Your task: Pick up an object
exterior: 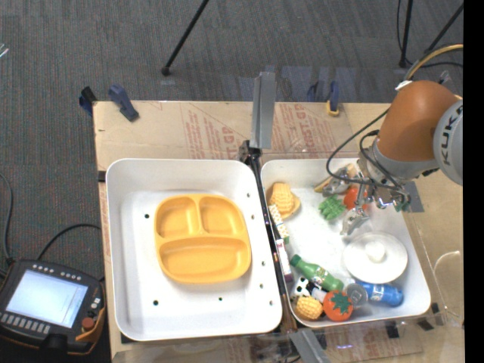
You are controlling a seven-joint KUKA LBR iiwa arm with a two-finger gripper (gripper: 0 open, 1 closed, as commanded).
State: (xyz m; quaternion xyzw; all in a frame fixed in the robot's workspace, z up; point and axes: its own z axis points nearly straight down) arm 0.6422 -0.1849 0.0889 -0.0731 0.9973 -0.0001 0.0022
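My gripper [354, 219] hangs over the upper middle of the right bin [420, 278], below the arm's orange band [414, 127]. Just left of it lies a green leafy toy [330, 208], with a small red-orange piece [350, 196] right at the wrist. A white round bowl [374, 257] sits just below the gripper. A yellow corn-like toy [281, 197] lies at the bin's upper left. Along the front are a green bottle [316, 273], a blue bottle [379, 293], a red tomato [338, 306] and a small corn cob [308, 306].
The left bin [125, 240] holds a yellow divided plate [202, 237]. A thin tube [277, 224] lies along the divider between the bins. Cables loop around the wrist. A teach pendant [45, 297] sits off the bench at lower left.
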